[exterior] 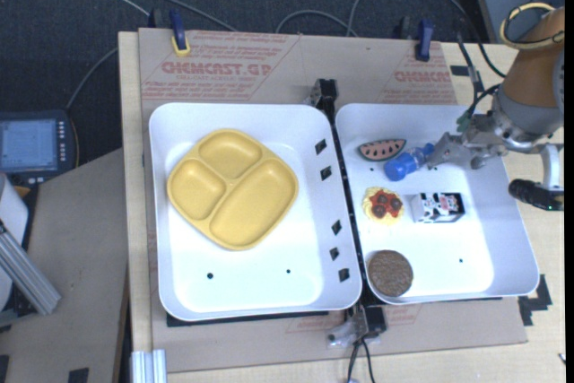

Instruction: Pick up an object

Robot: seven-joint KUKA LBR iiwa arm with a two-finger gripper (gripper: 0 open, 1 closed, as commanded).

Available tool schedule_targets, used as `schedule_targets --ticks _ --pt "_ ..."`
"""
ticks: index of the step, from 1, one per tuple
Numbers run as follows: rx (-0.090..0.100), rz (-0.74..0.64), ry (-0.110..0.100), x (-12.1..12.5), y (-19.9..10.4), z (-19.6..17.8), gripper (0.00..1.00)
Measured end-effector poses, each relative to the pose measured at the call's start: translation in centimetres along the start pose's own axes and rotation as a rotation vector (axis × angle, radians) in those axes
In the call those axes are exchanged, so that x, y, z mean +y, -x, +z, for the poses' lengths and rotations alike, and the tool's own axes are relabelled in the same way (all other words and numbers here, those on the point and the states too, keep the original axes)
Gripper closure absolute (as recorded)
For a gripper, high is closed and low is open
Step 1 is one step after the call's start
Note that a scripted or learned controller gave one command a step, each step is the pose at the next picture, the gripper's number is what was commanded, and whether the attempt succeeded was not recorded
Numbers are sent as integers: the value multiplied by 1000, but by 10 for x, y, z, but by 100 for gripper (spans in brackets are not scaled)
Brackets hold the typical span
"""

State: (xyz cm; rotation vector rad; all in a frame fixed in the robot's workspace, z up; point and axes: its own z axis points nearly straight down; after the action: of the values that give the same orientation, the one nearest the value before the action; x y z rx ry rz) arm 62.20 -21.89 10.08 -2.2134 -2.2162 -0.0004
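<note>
The arm comes in from the right side, and its tool is low over the upper part of the right bin. The tip of the tool is just beside a small blue object, maybe touching it. Whether the tool is open or closed, and whether it grips anything, I cannot tell, because this part is too small and too blurred.

The blue object lies near the left wall of the right bin, directly under a brown slice-shaped piece. Below them lie a yellow round piece with red dots and a black-and-white packet, near each other but apart. A brown disc sits at the lower left corner, close to the rim. The right half of this bin is bare white floor.

In the left bin a yellow divided plate takes the upper middle, with bare floor around it, most of all along the lower edge.
</note>
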Motion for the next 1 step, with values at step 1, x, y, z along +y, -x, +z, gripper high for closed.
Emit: schedule_targets --ticks 1 --pt "-5 -1 7 2 1 -16 100"
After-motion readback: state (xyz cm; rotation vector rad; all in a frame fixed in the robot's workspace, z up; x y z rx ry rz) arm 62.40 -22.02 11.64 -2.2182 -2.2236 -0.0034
